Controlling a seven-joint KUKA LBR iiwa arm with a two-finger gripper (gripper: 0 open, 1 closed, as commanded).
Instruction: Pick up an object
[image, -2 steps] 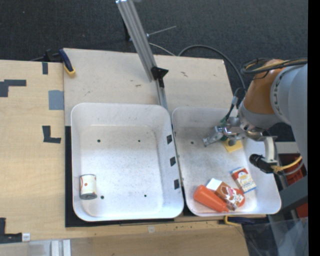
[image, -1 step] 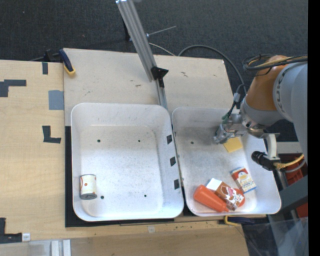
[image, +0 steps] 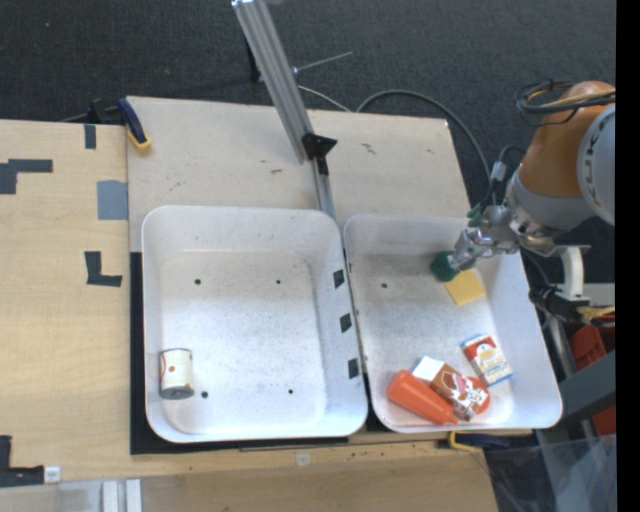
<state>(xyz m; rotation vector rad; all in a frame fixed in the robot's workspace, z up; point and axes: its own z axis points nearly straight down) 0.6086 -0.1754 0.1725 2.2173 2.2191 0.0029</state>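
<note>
My gripper (image: 463, 252) reaches down into the upper part of the right bin (image: 400, 250). It sits right over a yellow block (image: 466, 289) with a dark green piece (image: 443, 266) at its upper left. The gripper's tip touches or overlaps the green piece, and the contact is hidden by the wrist. Near the bin's front lie an orange bottle-like object (image: 418, 397), a small red and white carton (image: 486, 359) and a brown and red packet (image: 460, 388). A small can (image: 176, 373) stands in the left bin's front left corner.
The left bin (image: 240, 230) adjoins the right one along a shared middle rim. A slanted metal pole (image: 285, 85) rises behind the bins. Cables trail across the bench behind the right bin. The arm's orange band (image: 560, 150) hangs over the right bin's far right rim.
</note>
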